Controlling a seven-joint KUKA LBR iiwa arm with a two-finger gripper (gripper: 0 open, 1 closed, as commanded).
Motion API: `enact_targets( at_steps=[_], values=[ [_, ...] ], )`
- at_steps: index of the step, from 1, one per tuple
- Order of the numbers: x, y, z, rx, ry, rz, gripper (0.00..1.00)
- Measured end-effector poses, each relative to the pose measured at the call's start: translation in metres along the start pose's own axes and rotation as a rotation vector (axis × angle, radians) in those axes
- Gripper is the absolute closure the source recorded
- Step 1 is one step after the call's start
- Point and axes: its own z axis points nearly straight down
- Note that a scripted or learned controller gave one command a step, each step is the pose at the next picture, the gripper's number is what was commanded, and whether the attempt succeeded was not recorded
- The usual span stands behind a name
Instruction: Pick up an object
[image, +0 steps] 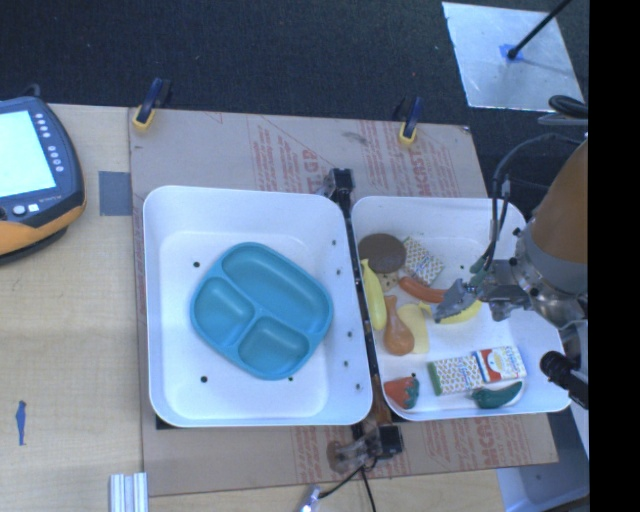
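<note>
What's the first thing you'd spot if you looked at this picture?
The big blue tray jumps out, lying alone in the left bin. Next comes the heap of toy food in the right bin, with the gripper low over a yellow piece there.

Just one fixed cam here, mounted above the bench (80, 330) and looking down at a slant. It's far enough back to catch both white bins (160, 300) whole, with bench on every side and dark floor beyond.
</note>
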Motion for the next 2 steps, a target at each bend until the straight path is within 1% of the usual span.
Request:
enact_targets(
  at_steps=[1, 2],
  values=[
    [-0.065, 0.056, 0.119, 0.001, -0.001, -0.001, 0.00],
    [-0.103, 0.102, 0.127, -0.008, -0.002, 0.001, 0.00]
  ],
)
